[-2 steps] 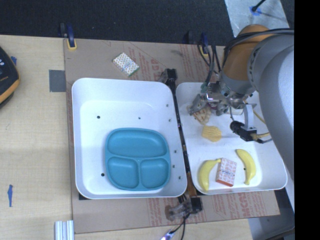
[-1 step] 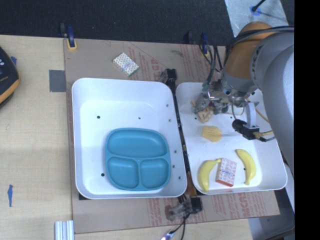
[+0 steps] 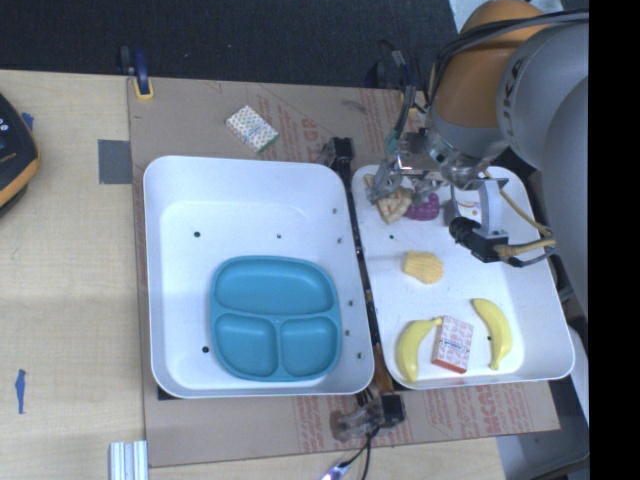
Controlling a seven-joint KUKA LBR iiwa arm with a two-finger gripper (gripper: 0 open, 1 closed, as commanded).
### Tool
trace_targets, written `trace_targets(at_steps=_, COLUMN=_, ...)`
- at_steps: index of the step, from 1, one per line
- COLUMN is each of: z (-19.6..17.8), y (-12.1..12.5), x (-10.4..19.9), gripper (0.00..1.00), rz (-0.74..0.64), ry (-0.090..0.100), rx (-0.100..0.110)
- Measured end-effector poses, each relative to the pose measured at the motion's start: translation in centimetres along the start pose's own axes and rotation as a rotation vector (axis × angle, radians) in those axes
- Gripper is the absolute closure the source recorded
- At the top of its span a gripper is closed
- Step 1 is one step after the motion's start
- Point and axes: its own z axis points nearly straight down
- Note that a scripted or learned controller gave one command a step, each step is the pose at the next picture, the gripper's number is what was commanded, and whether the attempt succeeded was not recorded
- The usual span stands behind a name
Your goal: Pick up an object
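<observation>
Fingers first: we cannot tell whether they are apart or together, because the gripper [image 3: 400,183] is a tangle of metal and cable seen from above, low over the far left corner of the right bin [image 3: 540,268]. It sits right at a small tan object [image 3: 393,206], with a purple object [image 3: 426,208] just beside it; whether it touches either one we cannot say. Nothing shows plainly between the fingers, so we judge that no object is picked up yet.

Other candidates lie loose in the same bin: a yellow lump [image 3: 423,266] near the middle, and along the near edge two bananas [image 3: 415,348] [image 3: 495,330] flanking a small red and white box [image 3: 454,344]. They are well apart from the gripper, likely scattered so each can be reached alone.

In the left bin [image 3: 170,268] rests a blue divided tray [image 3: 274,316]. A small patterned packet [image 3: 251,127] lies on the surface beyond the bins.

We judge the arm [image 3: 520,68] is attempting the tan object.
</observation>
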Motion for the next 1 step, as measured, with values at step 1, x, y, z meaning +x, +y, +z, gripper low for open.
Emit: trace_targets(at_steps=1, z=0.12, y=-5.09, x=4.36, gripper=1.00, rz=-0.001, ry=-0.002, rx=0.004)
